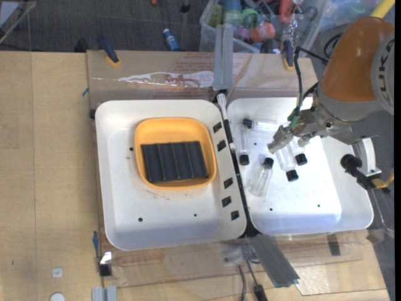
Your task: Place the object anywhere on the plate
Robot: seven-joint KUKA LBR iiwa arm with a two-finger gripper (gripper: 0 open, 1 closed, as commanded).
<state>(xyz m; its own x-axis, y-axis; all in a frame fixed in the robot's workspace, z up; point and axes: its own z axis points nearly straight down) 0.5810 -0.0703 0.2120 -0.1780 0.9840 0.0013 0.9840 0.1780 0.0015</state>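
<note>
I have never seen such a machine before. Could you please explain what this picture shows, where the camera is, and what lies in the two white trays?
One camera looks down at a slant on a bench. The grey arm with an orange band is a robot reaching in from the right. Its gripper hangs over the right white bin, where small clear vials with black caps lie scattered. I cannot tell whether it holds one. The left white bin holds an orange plate with a black ribbed block lying on it. Behind the bench stands a clear box of colourful items.
</note>
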